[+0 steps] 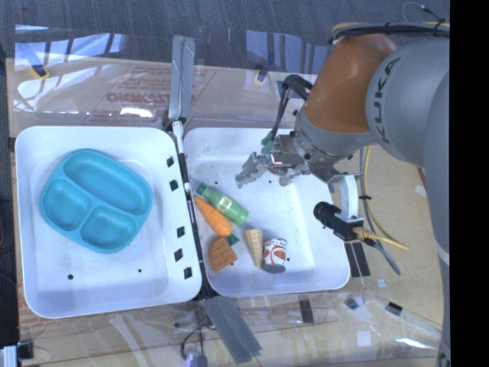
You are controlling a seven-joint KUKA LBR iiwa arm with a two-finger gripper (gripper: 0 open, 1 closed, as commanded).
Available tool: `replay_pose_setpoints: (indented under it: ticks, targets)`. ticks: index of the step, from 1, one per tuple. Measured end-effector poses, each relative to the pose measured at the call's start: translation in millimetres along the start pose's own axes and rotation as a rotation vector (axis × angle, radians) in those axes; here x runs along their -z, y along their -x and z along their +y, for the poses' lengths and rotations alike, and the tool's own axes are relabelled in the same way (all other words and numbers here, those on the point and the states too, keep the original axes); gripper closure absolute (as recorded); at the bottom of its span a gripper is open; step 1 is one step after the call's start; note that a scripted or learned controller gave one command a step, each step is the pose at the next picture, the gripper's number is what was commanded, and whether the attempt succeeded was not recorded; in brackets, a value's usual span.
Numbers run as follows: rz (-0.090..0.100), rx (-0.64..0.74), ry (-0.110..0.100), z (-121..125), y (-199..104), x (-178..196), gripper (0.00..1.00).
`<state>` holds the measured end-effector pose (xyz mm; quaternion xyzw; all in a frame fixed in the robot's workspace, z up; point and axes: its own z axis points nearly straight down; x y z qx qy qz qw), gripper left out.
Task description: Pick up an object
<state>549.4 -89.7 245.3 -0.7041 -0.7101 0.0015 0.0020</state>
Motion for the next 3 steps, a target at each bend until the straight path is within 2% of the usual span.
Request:
replay_pose_setpoints:
  ticks: [1, 2, 3]
  targets:
    - [0.001, 0.261, -0.002, -26, 6, -148, 0.0]
    - [0.001, 0.265, -0.003, -25, 6, -139, 1.0]
    - [-0.002, 0.164, 0.002, 27, -46, -54, 1.0]
